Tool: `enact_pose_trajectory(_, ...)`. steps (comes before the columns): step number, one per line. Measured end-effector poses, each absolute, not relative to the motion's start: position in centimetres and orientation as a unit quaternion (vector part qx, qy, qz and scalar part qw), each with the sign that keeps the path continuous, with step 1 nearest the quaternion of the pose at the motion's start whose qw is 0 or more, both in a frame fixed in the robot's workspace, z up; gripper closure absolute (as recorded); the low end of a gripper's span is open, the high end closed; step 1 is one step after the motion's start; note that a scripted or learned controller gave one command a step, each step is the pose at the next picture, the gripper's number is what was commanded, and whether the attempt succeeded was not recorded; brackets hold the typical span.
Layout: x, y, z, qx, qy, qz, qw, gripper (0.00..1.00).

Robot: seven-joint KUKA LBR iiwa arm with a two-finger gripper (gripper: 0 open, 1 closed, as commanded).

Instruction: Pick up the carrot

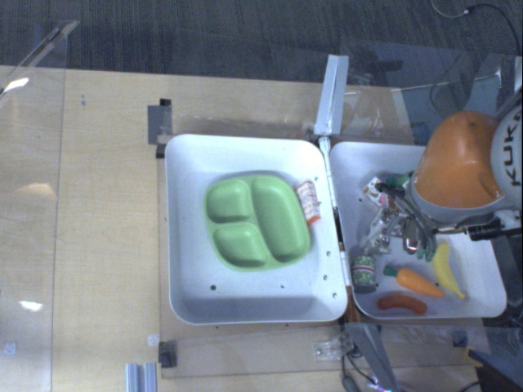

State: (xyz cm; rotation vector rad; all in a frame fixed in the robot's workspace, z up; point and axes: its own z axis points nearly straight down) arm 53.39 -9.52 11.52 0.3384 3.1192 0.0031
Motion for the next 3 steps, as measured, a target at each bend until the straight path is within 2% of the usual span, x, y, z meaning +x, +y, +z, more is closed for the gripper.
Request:
enact_pose_trajectory(1, 57.0, -7.4, 29.3, 0.165, 0.986, 0.0011, 0.004, 1.00)
enact_pose_trajectory(2, 53.2, -11.9, 19.6, 0.358, 0.934, 0.0006, 0.001, 1.00)
enact_pose_trajectory(3, 48.9, -8.5, 22.2, 0.109, 0.994, 0.0008, 0.002, 1.00)
